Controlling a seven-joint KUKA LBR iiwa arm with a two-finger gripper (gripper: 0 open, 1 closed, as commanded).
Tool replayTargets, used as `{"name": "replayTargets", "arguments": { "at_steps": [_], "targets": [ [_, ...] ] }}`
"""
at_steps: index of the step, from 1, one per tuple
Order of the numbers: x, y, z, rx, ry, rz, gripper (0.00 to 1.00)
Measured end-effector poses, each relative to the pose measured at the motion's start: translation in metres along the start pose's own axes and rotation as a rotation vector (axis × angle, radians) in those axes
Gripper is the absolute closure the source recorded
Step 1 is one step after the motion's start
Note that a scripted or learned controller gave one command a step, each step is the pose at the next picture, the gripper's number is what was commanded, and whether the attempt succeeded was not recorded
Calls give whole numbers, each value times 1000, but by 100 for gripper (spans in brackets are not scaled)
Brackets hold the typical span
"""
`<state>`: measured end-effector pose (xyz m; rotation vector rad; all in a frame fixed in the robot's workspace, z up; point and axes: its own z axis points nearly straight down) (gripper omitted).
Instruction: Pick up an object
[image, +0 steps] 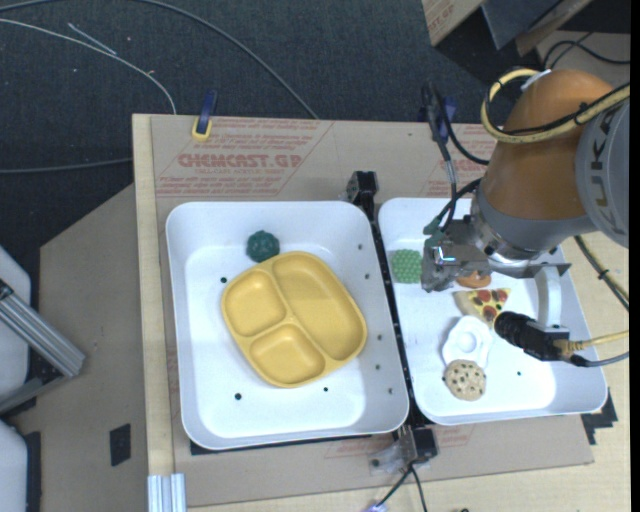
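Pincer (443, 268) low over the upper part of the right bin (520, 400), hung from the grey wrist under the orange band; whether spread or pressed together cannot be told from this slant, the tips lost against the dark metal body; nothing seen pinched.

Just to its left, touching or nearly so, a flat green round piece (406, 265), hard by the bin's left wall; probably the piece aimed at, being nearest, though awkward that close to the wall. Just below and to the right, a pizza slice toy (482, 299), partly under the wrist's housing; below that a black cylinder on a cable (525, 335), seemingly part of the rig rather than a thing to take. Further down, a white cup-like piece (468, 343) with a cookie (464, 379) touching its lower edge; both well clear of the arm and free to reach.

Far to the left, across the divider, the left bin (190, 330) with a yellow divided plate (292, 317) lying flat and askew in its middle; just above the plate's upper edge a small dark green lump (263, 244), apart from the wall.

Task judged not yet done: no object lifted; a descent onto the green round piece likeliest, with risk of fingers striking the bin wall.
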<state>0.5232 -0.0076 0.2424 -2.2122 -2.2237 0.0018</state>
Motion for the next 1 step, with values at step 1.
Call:
{"name": "replayTargets", "arguments": {
  "at_steps": [1],
  "targets": [
    [49,-8,15,0,0,0,100]
  ]
}}
